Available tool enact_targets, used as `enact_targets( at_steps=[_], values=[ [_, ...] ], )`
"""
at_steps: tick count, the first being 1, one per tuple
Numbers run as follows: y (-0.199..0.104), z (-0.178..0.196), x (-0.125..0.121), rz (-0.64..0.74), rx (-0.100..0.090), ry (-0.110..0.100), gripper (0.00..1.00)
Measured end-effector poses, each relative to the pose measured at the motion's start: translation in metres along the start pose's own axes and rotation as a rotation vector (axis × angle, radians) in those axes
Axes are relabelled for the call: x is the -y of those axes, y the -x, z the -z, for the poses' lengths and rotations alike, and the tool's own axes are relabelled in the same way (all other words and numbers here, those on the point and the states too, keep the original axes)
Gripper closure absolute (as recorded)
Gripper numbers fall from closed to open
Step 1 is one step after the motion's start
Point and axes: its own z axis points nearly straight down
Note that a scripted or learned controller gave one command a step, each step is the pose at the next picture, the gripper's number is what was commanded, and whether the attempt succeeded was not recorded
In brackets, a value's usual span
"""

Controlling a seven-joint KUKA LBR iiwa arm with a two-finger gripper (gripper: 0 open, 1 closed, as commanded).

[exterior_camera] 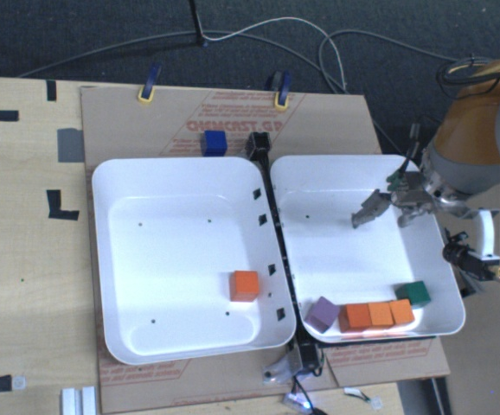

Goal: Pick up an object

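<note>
Gripper (pixel 380 210), jaws spread and holding nothing, hangs over the right bin (pixel 336 180); blocks (pixel 376 316) lie toward 6 o'clock. No object yet picked; grasp remains.

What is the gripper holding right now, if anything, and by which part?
Nothing. The gripper hovers over bare floor of the right bin, with no object between its fingers. The blocks lie apart along that bin's near edge.

Robotics lab bench. Two white bins (pixel 181 180) sit on a cardboard sheet (pixel 233 119) clamped to a plywood table (pixel 25 258); black tape marks (pixel 55 204); loose cables (pixel 259 33) trail over dark carpet; grey-orange arm (pixel 471 137).
</note>
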Motion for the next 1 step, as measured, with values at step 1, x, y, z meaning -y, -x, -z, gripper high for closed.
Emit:
enact_targets(
  at_steps=[1],
  values=[
    [-0.0153, -0.0757, 0.0247, -0.011, -0.002, -0.007, 0.00]
  ],
)
